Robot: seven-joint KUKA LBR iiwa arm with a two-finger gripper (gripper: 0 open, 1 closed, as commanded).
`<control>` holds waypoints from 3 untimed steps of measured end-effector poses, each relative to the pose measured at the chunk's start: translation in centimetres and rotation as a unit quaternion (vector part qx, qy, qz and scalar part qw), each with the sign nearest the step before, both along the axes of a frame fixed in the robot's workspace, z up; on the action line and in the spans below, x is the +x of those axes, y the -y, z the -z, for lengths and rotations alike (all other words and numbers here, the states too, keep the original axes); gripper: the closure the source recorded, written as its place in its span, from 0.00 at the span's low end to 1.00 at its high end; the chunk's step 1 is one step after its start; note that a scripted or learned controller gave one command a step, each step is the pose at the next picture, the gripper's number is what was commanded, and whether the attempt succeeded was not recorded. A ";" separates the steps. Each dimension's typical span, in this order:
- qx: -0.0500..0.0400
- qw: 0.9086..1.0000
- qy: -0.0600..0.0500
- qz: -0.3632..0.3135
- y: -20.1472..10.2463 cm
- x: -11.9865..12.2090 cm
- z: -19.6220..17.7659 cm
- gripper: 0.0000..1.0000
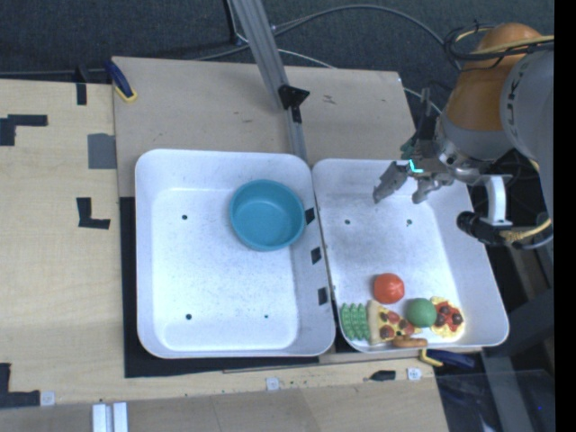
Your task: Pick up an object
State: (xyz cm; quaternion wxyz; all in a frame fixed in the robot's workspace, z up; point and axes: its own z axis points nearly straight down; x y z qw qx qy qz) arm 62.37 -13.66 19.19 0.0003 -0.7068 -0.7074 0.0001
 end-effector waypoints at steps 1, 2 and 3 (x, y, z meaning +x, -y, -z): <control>0.000 1.000 0.000 0.000 0.0 0.0 0.0 0.00; 0.000 1.000 -0.002 0.000 0.0 -0.7 4.4 0.00; 0.000 1.000 -0.002 0.000 -0.1 -0.8 9.8 0.00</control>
